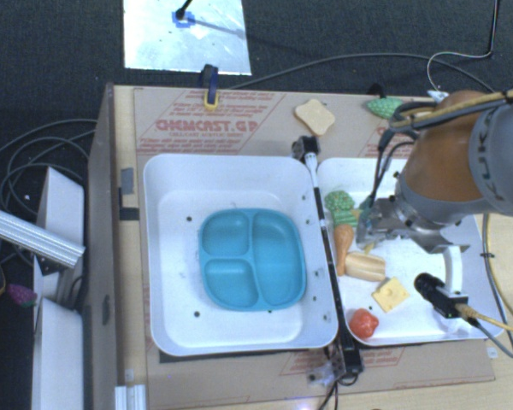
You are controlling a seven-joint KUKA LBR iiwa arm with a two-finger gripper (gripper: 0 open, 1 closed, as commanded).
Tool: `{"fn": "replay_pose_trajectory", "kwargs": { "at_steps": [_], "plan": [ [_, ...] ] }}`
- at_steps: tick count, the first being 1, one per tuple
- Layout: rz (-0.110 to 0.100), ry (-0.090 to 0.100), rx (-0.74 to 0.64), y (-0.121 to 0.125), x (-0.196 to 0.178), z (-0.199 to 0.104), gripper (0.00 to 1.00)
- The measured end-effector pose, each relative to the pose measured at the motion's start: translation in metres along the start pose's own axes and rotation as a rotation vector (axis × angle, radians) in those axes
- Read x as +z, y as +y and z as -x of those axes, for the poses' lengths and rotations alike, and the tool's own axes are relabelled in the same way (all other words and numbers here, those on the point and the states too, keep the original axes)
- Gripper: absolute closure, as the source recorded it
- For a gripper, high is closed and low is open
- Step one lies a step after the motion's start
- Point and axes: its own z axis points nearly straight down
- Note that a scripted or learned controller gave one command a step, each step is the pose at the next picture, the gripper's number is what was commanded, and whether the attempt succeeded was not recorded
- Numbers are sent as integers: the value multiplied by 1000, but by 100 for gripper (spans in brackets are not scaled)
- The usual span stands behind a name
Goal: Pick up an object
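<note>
Orange carrot, slim, upright beside a pale bun

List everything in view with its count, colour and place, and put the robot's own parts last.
bins: two, white, side by side on the bench
divided plate: one, blue, in the left bin
broccoli toy: one, green, right bin, top left
carrot toy: one, orange, below the broccoli
bread roll toy: one, tan, right bin middle
cheese toy: one, yellow, right bin lower part
tomato toy: one, red, right bin bottom left
toast slice: one, tan, on cardboard behind the bins
arm: one, grey and orange, over the right bin
gripper: one, dark, above the roll
</note>
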Motion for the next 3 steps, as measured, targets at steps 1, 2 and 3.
{"fn": "replay_pose_trajectory", "kwargs": {
  "at_steps": [1,2,3],
  "plan": [
    [-1,0,0,6,-29,-23,100],
    [-2,-1,0,82,-2,1,100],
    [-2,-1,-1,82,-2,1,0]
  ]
}}
